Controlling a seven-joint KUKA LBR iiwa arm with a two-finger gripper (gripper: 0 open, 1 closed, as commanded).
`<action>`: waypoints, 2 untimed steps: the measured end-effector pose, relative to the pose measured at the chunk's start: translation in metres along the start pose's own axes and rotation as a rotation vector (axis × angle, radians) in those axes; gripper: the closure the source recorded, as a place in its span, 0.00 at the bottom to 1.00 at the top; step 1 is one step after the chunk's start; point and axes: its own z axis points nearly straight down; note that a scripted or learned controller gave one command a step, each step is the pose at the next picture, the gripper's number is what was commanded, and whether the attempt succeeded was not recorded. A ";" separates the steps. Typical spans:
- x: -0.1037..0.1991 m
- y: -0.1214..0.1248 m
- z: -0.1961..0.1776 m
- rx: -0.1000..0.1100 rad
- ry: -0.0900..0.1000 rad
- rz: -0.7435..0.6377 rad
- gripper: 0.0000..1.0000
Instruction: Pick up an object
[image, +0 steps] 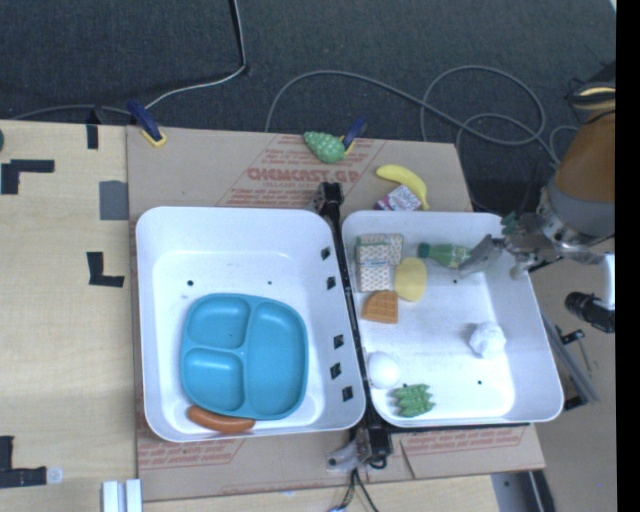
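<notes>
The right bin holds several objects: a checkered box, a yellow lemon-like piece, a green bottle lying on its side, an orange wedge, a white crumpled lump, a white ball and a green leafy toy. My gripper hangs over the bin's upper right corner, just right of the green bottle. It is open, with nothing between its fingers.
The left bin carries a blue divided plate and an orange sausage at its front. Behind the bins lie a banana, a small packet, a green toy and loose cables.
</notes>
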 end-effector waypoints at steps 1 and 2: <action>0.034 0.061 0.107 0.001 0.000 0.000 0.00; 0.078 0.051 0.107 -0.007 -0.008 0.001 0.00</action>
